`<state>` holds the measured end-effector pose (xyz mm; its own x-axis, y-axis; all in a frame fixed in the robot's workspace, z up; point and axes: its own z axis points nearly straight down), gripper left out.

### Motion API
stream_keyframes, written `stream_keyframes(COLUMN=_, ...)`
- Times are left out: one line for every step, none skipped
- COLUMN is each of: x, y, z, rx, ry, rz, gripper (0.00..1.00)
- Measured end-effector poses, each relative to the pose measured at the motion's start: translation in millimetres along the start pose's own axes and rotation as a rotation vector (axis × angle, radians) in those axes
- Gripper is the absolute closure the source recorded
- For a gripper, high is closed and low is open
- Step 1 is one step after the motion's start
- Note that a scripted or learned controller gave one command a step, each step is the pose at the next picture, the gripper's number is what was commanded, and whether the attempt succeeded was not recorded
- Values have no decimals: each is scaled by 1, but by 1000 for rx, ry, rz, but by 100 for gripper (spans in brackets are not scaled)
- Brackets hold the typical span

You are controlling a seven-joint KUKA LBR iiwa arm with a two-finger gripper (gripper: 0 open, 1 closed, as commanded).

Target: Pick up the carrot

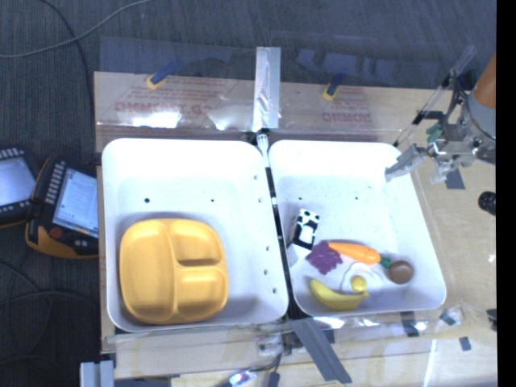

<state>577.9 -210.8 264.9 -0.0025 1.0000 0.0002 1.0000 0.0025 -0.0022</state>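
The carrot [355, 252] is orange and lies on its side in the right bin [347, 172], near the front, with its green end pointing right. It touches a purple toy [322, 258] on its left. My gripper [403, 166] hovers over the right bin's far right rim, well behind the carrot and to its right. Nothing hangs from it.
Around the carrot lie a yellow banana [334, 297], a fried egg toy [357, 280], a brown round piece [400, 272] and a black-and-white block [305, 228]. The left bin [177, 176] holds a yellow divided tray [172, 268]. A teach pendant [60, 208] rests left of the bench.
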Motion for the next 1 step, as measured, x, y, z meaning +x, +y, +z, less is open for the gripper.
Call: stream_keyframes(x=58, y=-39, z=130, rx=2, ry=1, rz=94, gripper=0)
